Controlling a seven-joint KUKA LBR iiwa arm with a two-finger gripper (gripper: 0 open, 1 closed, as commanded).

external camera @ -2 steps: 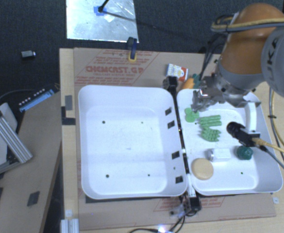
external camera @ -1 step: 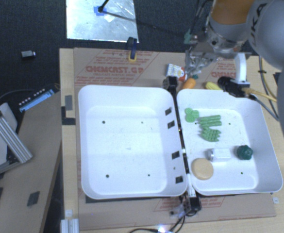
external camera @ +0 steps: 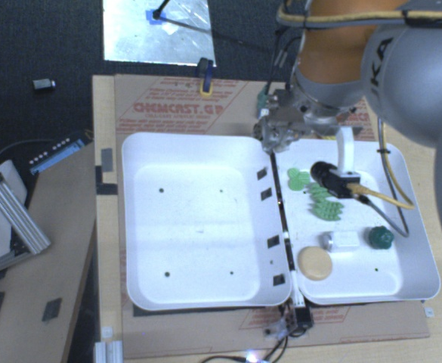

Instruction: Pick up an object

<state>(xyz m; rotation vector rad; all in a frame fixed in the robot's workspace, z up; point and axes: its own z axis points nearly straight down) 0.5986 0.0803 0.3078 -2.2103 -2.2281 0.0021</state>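
Gripper [external camera: 281, 136] sits over the right bin's [external camera: 417, 267] far-left corner; we cannot tell its state. Inside that bin: green comb-like piece [external camera: 325, 201] central, tan disc [external camera: 315, 263] at near-left, dark green lump [external camera: 380, 237] right.

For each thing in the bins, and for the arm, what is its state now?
Gripper: above the divider at the bins' far edge, holding nothing visible.
Tan disc: flat in the right bin.
Green comb-like piece: lying loose.
Dark green ball: resting, untouched.
Left bin: level on the bench.
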